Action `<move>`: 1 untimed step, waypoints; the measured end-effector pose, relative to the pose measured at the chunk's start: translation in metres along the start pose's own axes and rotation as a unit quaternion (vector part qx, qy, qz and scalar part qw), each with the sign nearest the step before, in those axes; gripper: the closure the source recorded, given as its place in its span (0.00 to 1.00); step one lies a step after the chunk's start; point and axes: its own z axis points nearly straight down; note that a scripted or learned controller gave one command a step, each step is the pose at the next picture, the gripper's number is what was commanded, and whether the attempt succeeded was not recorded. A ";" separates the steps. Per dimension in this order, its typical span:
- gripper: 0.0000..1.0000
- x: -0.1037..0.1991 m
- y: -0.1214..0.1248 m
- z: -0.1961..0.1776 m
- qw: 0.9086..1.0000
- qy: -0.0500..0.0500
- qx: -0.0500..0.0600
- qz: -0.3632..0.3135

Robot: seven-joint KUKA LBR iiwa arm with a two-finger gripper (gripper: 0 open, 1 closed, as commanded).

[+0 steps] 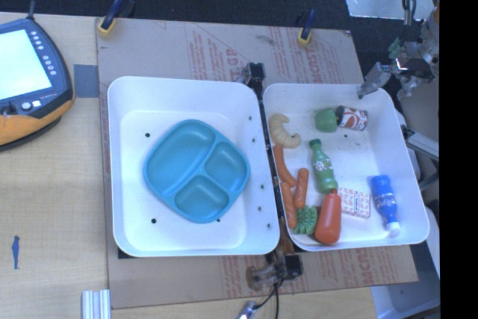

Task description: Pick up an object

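My gripper hangs over the far right corner of the right bin, open, with nothing between its fingers. Just below and left of it lie a red and white can and a green lump. Further into the bin are a croissant, a green bottle, two carrots, a red pepper, a small green piece, a red and white packet and a blue bottle.
The left bin holds a blue divided plate. A teach pendant rests on the bench at far left. Blue clamps grip the board's far edge.
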 end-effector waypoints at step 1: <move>0.00 -0.014 0.003 0.159 1.000 0.000 0.000 -0.001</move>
